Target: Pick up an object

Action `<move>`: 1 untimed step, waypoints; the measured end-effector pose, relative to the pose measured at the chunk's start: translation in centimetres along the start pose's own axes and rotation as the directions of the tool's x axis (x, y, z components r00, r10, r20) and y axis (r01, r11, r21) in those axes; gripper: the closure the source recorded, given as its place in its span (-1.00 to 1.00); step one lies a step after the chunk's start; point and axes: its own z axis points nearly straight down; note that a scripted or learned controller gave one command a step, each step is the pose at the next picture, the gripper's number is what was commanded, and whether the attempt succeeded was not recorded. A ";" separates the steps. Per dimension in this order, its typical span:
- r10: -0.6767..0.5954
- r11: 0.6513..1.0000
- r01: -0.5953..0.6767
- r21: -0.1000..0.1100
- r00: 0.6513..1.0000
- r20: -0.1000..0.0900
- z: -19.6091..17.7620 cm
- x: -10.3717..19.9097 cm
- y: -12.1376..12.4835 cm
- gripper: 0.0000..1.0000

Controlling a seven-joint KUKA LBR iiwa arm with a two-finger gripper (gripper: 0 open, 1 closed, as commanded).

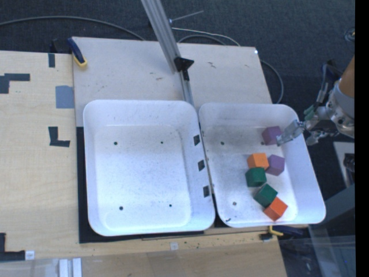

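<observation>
Bench as I read it on my screen, left to right.

1. Left bin [98,172]: shallow, white, speckled with dark flecks on its floor.
2. Metal rail [163,30]: slants down from the top edge to a black bracket above the seam between the bins.
3. Right bin [230,126]: white, touching the left bin along its side. All six blocks sit in its right half.
4. Orange block [258,160]: mid-bin, touching the dark green block [255,177] just below it.
5. Second green block [266,194]: lower, with a second orange block [276,208] against it, near the bin's lower right corner.
6. Purple block [271,135]: uppermost of the group, close to the right wall.
7. Second purple block [277,164]: just right of the first orange block.
8. Gripper [291,133]: at the right rim, just beside the upper purple block; I cannot tell how its jaws stand, nor whether it touches the block.
</observation>
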 end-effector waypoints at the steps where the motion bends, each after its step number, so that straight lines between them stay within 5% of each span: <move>1: -0.002 1.000 0.002 0.000 1.000 0.000 -1.0 0.1 0.0 1.00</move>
